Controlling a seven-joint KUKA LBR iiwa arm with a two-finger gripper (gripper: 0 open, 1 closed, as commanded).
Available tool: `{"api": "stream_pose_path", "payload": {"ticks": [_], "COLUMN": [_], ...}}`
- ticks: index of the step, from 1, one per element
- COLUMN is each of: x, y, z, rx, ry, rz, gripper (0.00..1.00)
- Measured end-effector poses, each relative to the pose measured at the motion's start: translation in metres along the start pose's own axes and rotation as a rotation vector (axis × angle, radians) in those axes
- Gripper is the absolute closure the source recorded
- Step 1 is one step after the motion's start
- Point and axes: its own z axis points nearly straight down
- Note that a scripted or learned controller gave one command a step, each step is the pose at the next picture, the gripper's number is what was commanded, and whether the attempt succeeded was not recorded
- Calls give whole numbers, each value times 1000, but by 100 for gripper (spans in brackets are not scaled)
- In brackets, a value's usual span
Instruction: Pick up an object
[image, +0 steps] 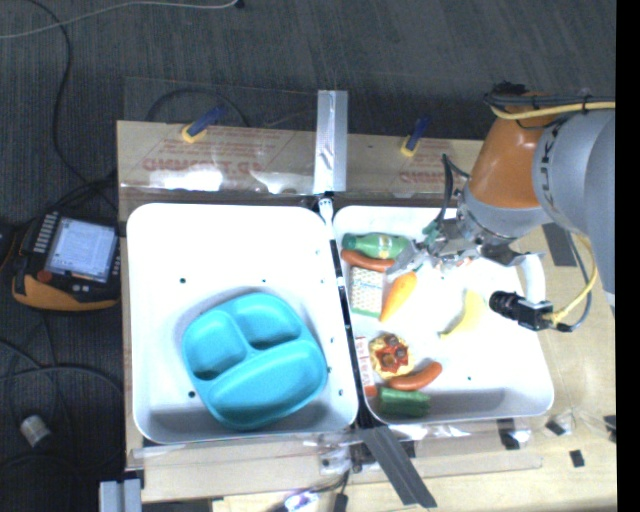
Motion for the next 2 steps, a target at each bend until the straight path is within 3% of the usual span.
{"api": "stream_pose_path", "payload": {"ticks": [1,2], "x": [-14,-14], "y": [-12,-12], "z": [59,59], "rx": [-12,-12], "ry": [-4,-4], "rz": [-29,-29], "gripper": [0,0]}}
